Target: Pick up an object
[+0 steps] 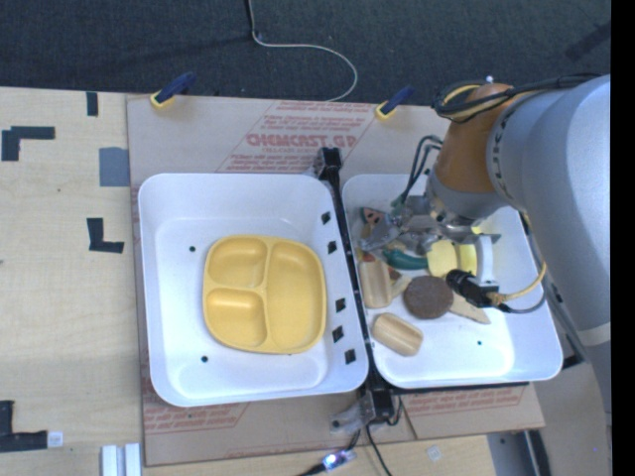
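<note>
Candidate objects lie heaped in the left half of the right bin (536, 360), against the wall it shares with the left bin (164, 266). The gripper (385, 234) stands low over the upper end of this heap, close to that shared wall; whether it is apart or closed cannot be told from this angle, and nothing can be seen held in it.

Nearest is a teal curved piece (403, 260), just below the gripper in the view and partly tucked under it. A pale wooden block (376, 284) lies just beyond, its long axis running roughly along the shared wall. A yellow piece (443, 258) sits to the right of the teal one, under the wrist.

Farther down the view lie a brown disc (429, 297), touching or nearly touching the block, a tan roll-shaped piece (397, 334) lying apart and crosswise, and a pale stick (472, 312) by the disc.

The crowding is the likely obstacle: a descent here would probably meet several pieces at once. The roll appears the freest target.

The left bin holds a yellow divided plate (266, 294), well apart from the gripper.
</note>
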You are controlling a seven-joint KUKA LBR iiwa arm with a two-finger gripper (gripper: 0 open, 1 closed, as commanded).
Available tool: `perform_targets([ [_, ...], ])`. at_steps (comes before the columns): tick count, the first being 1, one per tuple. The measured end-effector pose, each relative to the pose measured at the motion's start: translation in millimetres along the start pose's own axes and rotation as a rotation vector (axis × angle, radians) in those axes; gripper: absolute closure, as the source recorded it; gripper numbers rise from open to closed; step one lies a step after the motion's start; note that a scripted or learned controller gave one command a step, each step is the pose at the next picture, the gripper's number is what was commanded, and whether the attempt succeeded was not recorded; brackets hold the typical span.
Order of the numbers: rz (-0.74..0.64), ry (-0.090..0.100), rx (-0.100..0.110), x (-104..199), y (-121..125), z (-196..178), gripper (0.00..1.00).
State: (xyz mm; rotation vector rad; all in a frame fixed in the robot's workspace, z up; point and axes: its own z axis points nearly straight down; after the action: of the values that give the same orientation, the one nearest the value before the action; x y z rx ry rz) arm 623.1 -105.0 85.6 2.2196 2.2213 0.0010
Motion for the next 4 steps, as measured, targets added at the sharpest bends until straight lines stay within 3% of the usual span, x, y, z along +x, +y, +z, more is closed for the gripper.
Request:
perform_targets([
  [1,-0.001,0.002,-0.002,1,1,-11,1.00],
  [3,-0.001,0.000,-0.002,7,3,-117,1.00],
  [4,-0.001,0.001,0.000,8,4,-140,1.00],
])
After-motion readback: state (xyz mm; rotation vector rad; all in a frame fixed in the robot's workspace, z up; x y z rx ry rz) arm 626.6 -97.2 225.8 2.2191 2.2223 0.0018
